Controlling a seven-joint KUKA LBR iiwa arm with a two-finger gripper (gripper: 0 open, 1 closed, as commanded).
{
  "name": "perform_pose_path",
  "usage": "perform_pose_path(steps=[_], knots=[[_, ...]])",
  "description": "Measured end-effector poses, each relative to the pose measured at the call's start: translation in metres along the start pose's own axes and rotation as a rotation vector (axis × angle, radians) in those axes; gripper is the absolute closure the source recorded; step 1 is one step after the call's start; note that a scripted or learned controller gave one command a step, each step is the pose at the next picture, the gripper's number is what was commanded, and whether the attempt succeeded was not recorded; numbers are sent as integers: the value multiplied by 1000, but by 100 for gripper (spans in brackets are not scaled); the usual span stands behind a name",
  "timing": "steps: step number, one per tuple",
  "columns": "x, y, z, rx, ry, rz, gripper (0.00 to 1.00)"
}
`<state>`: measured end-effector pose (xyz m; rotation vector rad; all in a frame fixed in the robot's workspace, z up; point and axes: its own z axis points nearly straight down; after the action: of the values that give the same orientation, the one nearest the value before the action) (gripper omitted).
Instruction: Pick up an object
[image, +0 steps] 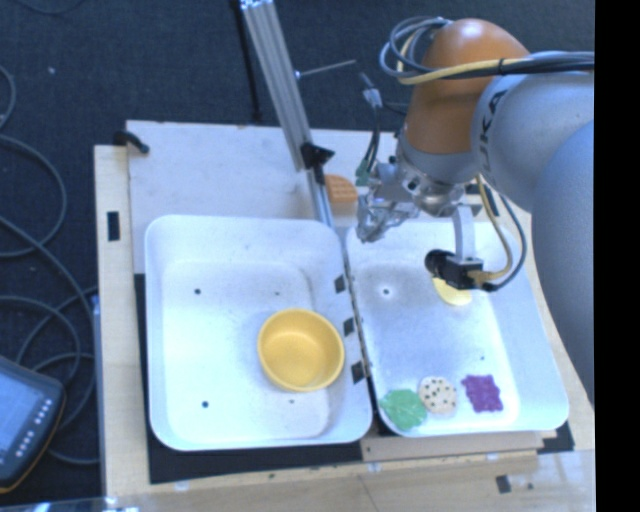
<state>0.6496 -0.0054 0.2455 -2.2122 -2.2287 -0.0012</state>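
STATUS: pick not completed | GRIPPER: two-finger gripper (372, 228) hovering over right white bin (520, 370), jaw state indeterminate, nothing visibly grasped | OBJECTS: green (403, 408), cookie-like (436, 395), purple (483, 392) pieces resting at near edge; yellow plastic bowl (300, 348) in left bin (190, 300) | REMAINING: descend, grasp, lift.

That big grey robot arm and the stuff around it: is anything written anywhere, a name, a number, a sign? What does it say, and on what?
"KU": dark letters on the grey arm, just below its orange band; the rest of the word curves out of sight.
The dark screen device at the left edge: nothing readable.
The yellow bowl, the two white bins and the small pieces at the right bin's front edge: no writing that I can make out.
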Motion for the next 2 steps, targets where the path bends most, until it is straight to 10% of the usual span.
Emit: perform_pose_path(steps=[2], knots=[[94, -8, -9, -1, 0, 0, 100]])
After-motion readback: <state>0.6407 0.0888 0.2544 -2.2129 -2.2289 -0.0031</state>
